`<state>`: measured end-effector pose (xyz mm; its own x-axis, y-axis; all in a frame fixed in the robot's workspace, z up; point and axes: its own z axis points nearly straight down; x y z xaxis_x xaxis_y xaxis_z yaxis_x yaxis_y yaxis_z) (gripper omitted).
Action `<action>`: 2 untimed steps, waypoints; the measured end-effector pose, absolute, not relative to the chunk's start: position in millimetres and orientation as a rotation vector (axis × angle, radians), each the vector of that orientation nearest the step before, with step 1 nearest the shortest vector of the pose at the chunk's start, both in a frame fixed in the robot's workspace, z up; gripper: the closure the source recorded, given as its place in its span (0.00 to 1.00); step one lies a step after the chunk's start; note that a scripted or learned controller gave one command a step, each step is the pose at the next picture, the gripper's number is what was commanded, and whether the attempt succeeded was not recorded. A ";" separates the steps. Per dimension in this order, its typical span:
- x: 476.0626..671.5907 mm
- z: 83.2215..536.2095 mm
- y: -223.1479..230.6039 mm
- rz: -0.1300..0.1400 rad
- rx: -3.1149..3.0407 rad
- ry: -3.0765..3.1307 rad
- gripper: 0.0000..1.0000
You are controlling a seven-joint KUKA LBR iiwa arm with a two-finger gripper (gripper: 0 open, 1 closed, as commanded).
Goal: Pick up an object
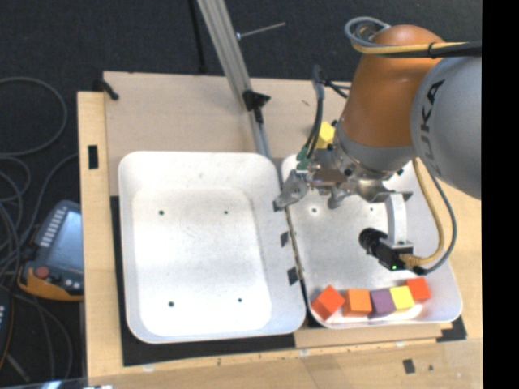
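Note:
Several small blocks lie in a row along the front wall of the right bin (340,233): a red-orange block (328,301), an orange block (358,300), a purple block (381,301), a yellow block (402,298) and another red-orange block (418,288). A yellow object (326,133) peeks out behind the arm at the bin's far edge. My gripper (312,198) hangs over the far left part of the right bin, well behind the row of blocks. Its two fingers stand apart, open, with nothing between them.
The left bin (146,241) is to the left, divided from the right bin by a rim. A slanted metal post (231,51) rises behind the bins. A black connector with cables (381,247) hangs off the arm over the right bin.

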<state>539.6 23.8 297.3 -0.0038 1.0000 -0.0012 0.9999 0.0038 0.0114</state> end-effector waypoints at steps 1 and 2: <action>510.4 192.0 80.8 -0.008 2.217 2.233 0.00; 513.7 207.2 77.2 0.003 2.220 2.220 1.00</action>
<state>513.7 77.2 207.2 0.0002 1.0000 0.0002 1.0000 -0.0002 0.0026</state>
